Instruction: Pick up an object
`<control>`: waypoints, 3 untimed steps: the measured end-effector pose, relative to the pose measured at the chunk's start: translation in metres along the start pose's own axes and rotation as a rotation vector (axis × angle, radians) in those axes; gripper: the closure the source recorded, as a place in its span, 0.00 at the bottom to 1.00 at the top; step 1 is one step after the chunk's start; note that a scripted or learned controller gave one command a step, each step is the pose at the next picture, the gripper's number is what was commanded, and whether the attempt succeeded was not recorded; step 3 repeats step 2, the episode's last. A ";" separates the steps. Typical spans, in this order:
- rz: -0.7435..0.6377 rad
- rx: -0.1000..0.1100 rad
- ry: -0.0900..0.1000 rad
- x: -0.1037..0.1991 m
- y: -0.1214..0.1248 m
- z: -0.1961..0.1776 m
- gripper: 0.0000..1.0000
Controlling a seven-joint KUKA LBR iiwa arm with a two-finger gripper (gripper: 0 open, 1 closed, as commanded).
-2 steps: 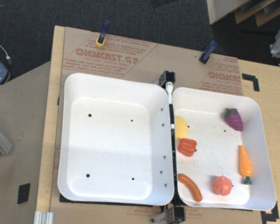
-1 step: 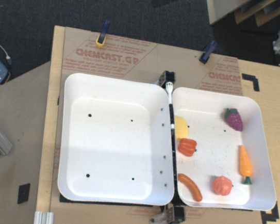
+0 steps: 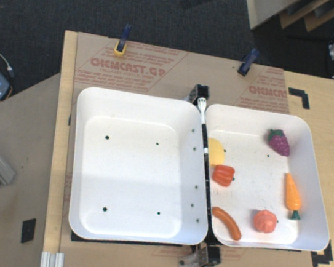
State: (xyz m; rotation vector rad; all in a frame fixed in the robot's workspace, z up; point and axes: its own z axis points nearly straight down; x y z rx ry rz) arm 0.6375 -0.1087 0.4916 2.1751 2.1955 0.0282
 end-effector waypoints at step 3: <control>-0.001 -0.010 -0.005 0.000 0.002 -0.022 1.00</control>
